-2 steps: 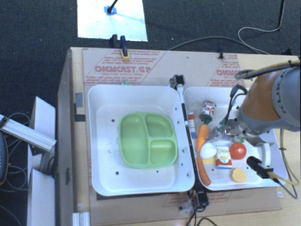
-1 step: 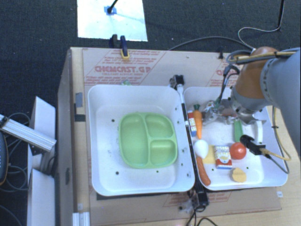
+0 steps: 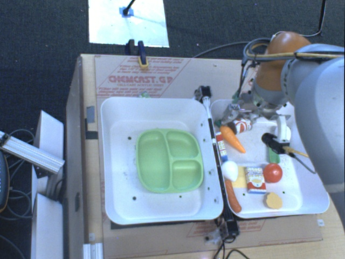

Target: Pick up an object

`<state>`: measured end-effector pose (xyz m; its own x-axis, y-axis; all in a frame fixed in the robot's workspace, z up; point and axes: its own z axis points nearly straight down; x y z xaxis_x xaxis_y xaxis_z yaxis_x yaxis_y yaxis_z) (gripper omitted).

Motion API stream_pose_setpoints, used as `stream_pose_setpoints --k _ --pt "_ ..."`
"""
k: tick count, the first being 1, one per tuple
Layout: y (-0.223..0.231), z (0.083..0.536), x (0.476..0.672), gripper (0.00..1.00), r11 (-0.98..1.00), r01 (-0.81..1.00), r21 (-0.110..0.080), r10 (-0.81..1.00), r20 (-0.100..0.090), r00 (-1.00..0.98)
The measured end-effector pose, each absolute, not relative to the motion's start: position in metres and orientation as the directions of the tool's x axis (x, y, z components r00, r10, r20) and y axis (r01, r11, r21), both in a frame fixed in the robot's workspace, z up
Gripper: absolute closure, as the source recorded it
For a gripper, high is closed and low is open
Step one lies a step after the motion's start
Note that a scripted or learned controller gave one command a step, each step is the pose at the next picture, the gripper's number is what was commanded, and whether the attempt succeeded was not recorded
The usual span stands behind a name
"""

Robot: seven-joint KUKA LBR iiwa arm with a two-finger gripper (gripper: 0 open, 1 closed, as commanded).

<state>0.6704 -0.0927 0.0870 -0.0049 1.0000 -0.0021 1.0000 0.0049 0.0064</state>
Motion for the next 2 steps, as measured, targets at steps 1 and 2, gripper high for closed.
stream_pose_setpoints --k 1,2 --pt "-0.093 0.098 0.672 1.00 0.009 1.000 0.011 1.000 -0.004 -0.009" --pt "-0.066 0.198 0.581 1.00 0.002 1.000 0.004 1.000 0.000 -0.002"
